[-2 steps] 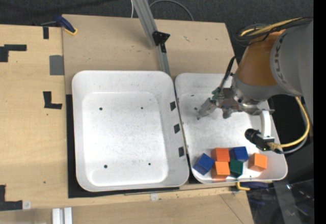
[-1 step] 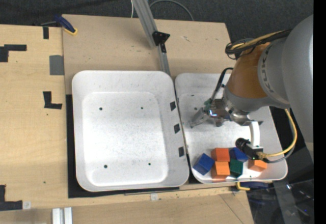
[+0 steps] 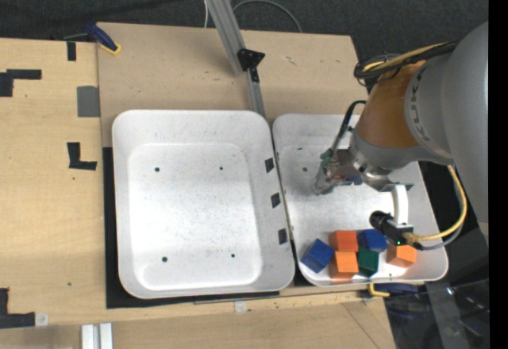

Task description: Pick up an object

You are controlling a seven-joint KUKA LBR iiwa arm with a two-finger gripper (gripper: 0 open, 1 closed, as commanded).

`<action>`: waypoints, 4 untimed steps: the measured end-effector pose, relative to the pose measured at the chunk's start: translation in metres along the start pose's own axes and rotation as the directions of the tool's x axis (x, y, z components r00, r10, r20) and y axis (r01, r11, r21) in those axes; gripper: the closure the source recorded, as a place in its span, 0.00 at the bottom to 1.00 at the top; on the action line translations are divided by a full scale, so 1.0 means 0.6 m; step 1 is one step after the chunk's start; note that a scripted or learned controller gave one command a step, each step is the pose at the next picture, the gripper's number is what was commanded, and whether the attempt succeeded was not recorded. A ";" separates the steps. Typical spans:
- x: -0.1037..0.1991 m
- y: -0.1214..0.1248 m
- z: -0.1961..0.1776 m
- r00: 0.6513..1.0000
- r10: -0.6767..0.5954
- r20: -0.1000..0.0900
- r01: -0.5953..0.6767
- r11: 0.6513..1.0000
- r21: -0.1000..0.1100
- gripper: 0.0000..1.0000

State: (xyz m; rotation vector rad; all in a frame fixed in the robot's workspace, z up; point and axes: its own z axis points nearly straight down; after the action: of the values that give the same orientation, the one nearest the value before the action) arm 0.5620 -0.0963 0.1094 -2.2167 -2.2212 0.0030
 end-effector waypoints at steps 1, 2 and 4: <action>0.002 0.007 -0.105 1.000 0.001 0.002 -0.001 1.000 -0.009 1.00; -0.003 0.024 -0.195 1.000 0.001 0.002 -0.001 1.000 -0.009 1.00; 0.081 0.006 -0.253 1.000 -0.004 0.000 0.004 1.000 -0.003 1.00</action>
State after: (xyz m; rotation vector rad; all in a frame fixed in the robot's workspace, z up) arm 0.5659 -0.0476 0.2611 -2.2147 -2.2271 -0.0004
